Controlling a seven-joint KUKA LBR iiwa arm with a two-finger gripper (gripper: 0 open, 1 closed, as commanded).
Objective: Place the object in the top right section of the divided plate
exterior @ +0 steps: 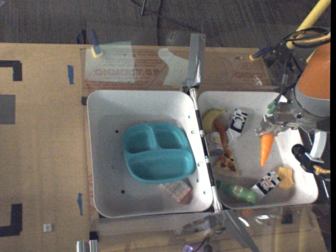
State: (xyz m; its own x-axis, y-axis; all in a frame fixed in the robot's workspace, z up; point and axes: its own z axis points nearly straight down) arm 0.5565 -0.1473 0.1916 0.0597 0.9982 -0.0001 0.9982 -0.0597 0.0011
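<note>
The hand (274,124) sits over the upper-right part of the right shallow white bin (310,193), w/ the grey arm and its orange band (317,72) coming in from the right. An orange plastic carrot (266,147) hangs point-down directly under the hand, its top end right at the fingertips; it looks pinched there, so the hand reads as closed on the carrot (contact itself is small and a bit blurred).

The carrot is over the right bin, well apart from the teal divided plastic plate (157,152), which lies in the middle of the left shallow white bin (102,114). The plate has three sections: two smaller ones at the top, one wide one below. Just below the plate, touching its lower-right edge, is a small pale printed packet (177,190).

Right bin, other contents: a yellow toy banana (211,117) near the top-left corner, a slim red piece (222,132) beside it, a black-and-white patterned carton (239,121) to its right, a pizza-slice toy (227,161) along the left side, a green bottle-like item (240,193) at the bottom, a second black-and-white carton (269,182) and a tan chunk (286,175) near the lower right.

Both bins rest side by side on the brown cardboard-covered bench (42,140).
</note>
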